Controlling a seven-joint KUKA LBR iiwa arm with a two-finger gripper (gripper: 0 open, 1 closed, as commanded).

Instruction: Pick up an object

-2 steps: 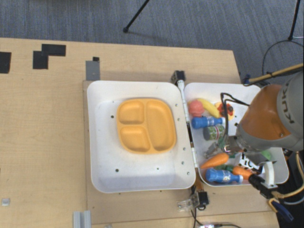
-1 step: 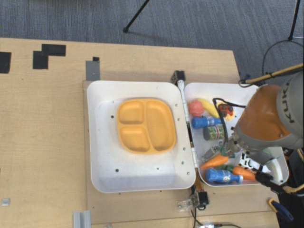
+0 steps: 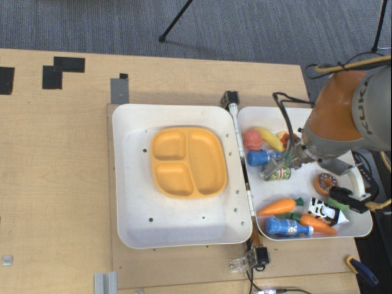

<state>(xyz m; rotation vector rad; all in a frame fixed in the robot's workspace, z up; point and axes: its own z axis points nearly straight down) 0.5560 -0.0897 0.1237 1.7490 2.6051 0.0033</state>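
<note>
Camera view shows the fingers (image 3: 288, 162) low in the right bin (image 3: 361, 228), closing narrowly around a small can (image 3: 277, 173) just beneath them, a blue toy (image 3: 258, 158) just beside. The grasp looks under way; next, I'd judge, comes a straight lift.

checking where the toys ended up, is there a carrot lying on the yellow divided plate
No, the yellow divided plate in the left bin has nothing on it, while the carrot lies in the right bin.
</note>
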